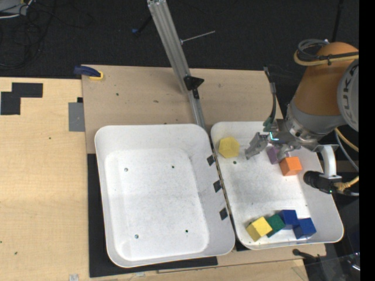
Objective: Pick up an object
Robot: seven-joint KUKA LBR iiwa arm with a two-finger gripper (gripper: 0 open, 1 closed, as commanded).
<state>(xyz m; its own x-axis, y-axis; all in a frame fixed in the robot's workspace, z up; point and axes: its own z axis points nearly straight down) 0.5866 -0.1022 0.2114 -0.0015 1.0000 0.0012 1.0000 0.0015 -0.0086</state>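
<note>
In the right bin [328, 230], the gripper [265, 147] hangs with fingers spread, pinching nothing, between a yellow block [229, 147] on its left and an orange cube [290, 165] on its right. 4 blocks [281, 224] cluster at the near edge.

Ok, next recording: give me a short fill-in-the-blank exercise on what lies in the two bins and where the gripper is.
1. The gripper hangs over the ______ bin in the camera view.
2. The block beside the purple piece near the gripper is ______.
3. The yellow cylinder lies near the right bin's ______ wall.
4. In the row at the right bin's near edge, the green block sits between a yellow block and a ______ one.

Missing words: right; orange; left; blue
</note>
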